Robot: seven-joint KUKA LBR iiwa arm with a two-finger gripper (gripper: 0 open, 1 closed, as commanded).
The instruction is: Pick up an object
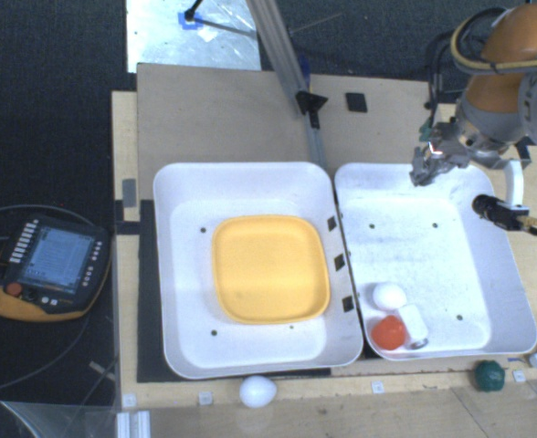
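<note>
Overhead slanted view of the desk (223,117) carrying two shallow white bins side by side. The tool (426,170) hangs over the far rim of the right bin (433,235), well apart from the objects it might take; whether it is open or closed cannot be told at this scale, and nothing is seen held in it. Candidate objects lie clustered in the near-left corner of the right bin: a white egg-shaped ball (389,296), a red-orange ball (389,332) just nearer the camera, and a small white cylindrical piece (412,325) touching or nearly touching the red one. The left bin (186,245) holds a square yellow plate (270,268) with rounded corners, lying flat at its centre — probably too wide and shallow for a two-finger grasp. To do the step well, the arm should travel toward the near-left corner and descend on one object only; the white ball, slightly apart from its neighbours, appears the cleanest choice, though smooth round surfaces may roll or slip — the approach should be centred, vertical, and clear of the bin wall. Outside the bins lie a second white ball (257,391) and a dark green ball (489,375) at the near edge of the desk.
</note>
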